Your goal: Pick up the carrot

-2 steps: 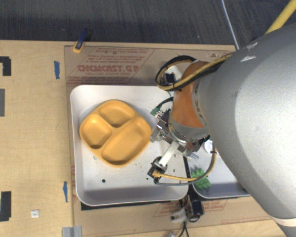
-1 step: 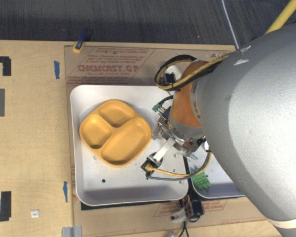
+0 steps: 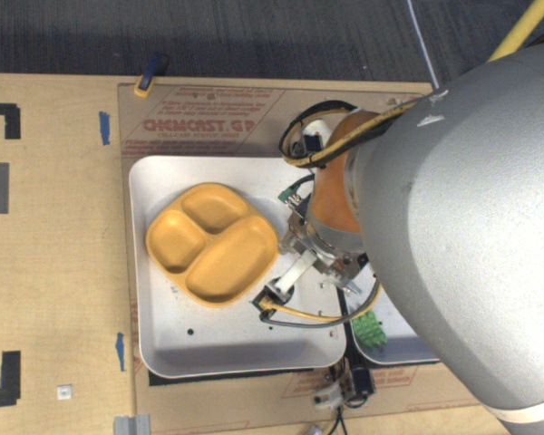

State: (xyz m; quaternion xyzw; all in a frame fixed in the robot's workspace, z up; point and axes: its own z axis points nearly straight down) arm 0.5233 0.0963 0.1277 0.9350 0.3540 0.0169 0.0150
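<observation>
My gripper (image 3: 325, 263) hangs low over the right side of the left white bin (image 3: 154, 333), close to the wall it shares with the right bin. The grey arm (image 3: 462, 234) with its orange band (image 3: 331, 198) reaches in from the right and covers most of the right bin. A yellow divided plate (image 3: 210, 241) with three compartments lies in the left bin, just left of the gripper and near touching it.
A green knobbly piece (image 3: 372, 331) lies in the near left corner of the right bin (image 3: 408, 356), under the arm. Both bins rest on a cardboard sheet (image 3: 199, 120) marked with blue tape. A yellow cable loops below the wrist.
</observation>
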